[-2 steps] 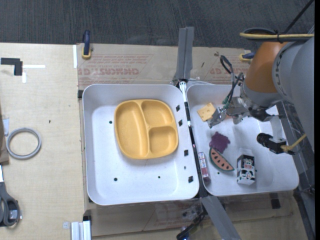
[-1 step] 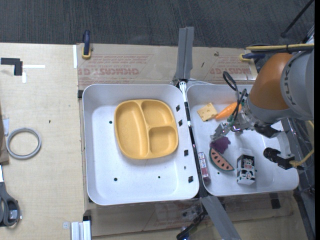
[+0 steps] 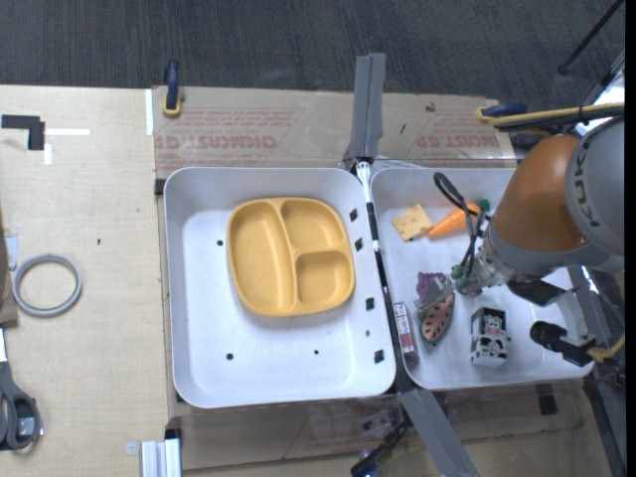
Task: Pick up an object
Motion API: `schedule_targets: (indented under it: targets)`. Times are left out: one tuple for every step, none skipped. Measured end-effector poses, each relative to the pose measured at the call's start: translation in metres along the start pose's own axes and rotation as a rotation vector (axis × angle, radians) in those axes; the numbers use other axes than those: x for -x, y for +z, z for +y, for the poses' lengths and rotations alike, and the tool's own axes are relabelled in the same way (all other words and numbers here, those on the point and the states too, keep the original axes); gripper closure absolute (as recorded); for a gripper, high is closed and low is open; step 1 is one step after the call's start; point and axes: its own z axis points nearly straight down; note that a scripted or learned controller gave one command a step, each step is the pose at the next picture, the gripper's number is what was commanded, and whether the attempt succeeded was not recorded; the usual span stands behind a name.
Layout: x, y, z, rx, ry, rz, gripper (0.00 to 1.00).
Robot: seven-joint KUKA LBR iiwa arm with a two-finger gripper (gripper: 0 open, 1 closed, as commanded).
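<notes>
— Nearest us? Arm [image 3: 556, 202], over the right bin [image 3: 517, 371].
— Gripper [image 3: 467, 278]? Low beside a purple piece [image 3: 430, 286] and oval toy [image 3: 437, 318]; grip unclear, nothing seen held.
— Left bin [image 3: 199, 366]? Yellow plate [image 3: 291, 256].

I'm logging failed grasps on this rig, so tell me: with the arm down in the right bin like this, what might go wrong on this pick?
1. The gripper sits among crowded items: a purple piece and a brown oval object lie close together, so it may catch two things or nudge one away.
2. The black-and-white item stands near the arm's path and might get knocked over.
3. The objects lie close to the right bin's left wall, which could block the fingers.
</notes>
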Motion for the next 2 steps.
schedule_targets:
  targets:
    - [0.001, -0.009, 0.000, 0.000, 0.003, 0.000, 1.00]
    - [-0.029, -0.100, 0.059, 0.001, -0.130, -0.002, 1.00]
